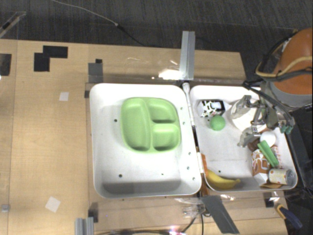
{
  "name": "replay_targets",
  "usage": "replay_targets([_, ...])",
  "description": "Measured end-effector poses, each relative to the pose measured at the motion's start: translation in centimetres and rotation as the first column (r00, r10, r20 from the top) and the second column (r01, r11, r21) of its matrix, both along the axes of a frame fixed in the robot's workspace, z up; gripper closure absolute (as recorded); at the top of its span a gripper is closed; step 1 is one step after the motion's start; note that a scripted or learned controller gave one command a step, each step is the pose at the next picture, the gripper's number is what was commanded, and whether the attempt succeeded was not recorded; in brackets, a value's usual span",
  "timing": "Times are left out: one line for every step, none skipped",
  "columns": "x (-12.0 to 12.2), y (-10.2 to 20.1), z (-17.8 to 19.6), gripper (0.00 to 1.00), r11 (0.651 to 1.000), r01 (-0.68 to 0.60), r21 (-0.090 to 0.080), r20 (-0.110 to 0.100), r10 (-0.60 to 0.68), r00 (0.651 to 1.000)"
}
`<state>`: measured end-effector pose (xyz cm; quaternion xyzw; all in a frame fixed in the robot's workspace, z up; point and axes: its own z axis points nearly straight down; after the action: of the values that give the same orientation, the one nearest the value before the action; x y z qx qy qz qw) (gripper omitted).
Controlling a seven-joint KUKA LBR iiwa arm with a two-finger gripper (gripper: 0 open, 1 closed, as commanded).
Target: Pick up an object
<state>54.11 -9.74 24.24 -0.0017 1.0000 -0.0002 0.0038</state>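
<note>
My gripper point(253, 126) hangs over the right side of the right bin point(222, 153), reaching in from the right. Just below it lie a green stick-shaped object point(268, 153) and an orange-brown packet point(258, 163). A white rounded object point(240, 112) sits just left of the gripper, partly hidden by it. To the left are a green ball point(217, 123) and a black-and-white patterned item point(211, 107). A banana point(222, 181) lies along the bin's front wall. A small cylinder point(279, 176) rests in the front right corner.
The left bin point(105, 146) holds a green divided plate point(149, 124). A metal post point(188, 53) stands behind the wall shared by the bins. The arm's orange band point(293, 58) and cables crowd the right bin's far right corner.
</note>
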Motion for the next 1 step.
replay_targets([4.48, -2.33, -10.99, 0.00, 1.000, -0.029, 0.002, -0.010, 0.029, 1.000])
